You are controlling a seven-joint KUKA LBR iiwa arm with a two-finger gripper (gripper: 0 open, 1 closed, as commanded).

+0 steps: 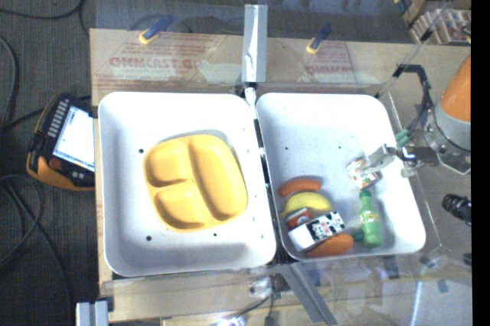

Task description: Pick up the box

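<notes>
The gripper (366,168) hangs over the right bin (321,114), a little above and to the right of the box (317,229); whether it is wide or narrow cannot be told. The small black-and-white box lies near the bin's front wall, wedged against a yellow fruit (308,202) and an orange piece (332,244). A clean descent squarely over it, clear of the green bottle (370,220), looks wisest.
</notes>
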